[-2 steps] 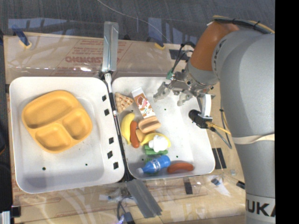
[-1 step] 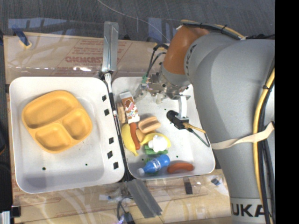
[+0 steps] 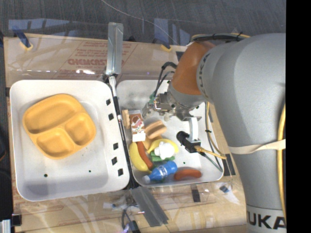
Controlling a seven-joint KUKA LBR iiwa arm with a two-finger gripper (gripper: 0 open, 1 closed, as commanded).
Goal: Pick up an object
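The right bin (image 3: 130,92) holds a heap of toy food: a burger bun (image 3: 155,128), a brown and red carton (image 3: 136,124), a yellow banana (image 3: 137,159), a red sausage (image 3: 143,153), a white and green piece (image 3: 164,151), a blue bottle (image 3: 162,172) and a red-brown sausage (image 3: 187,174). My gripper (image 3: 160,103) hangs over the upper middle of this bin, just above the bun. Its tips are hidden by the wrist hardware. Nothing shows between them.
The left bin (image 3: 29,178) holds a yellow divided plate (image 3: 58,125). A metal bar (image 3: 114,47) stands at the back between the bins. The big grey arm (image 3: 248,106) covers the right side of the bench.
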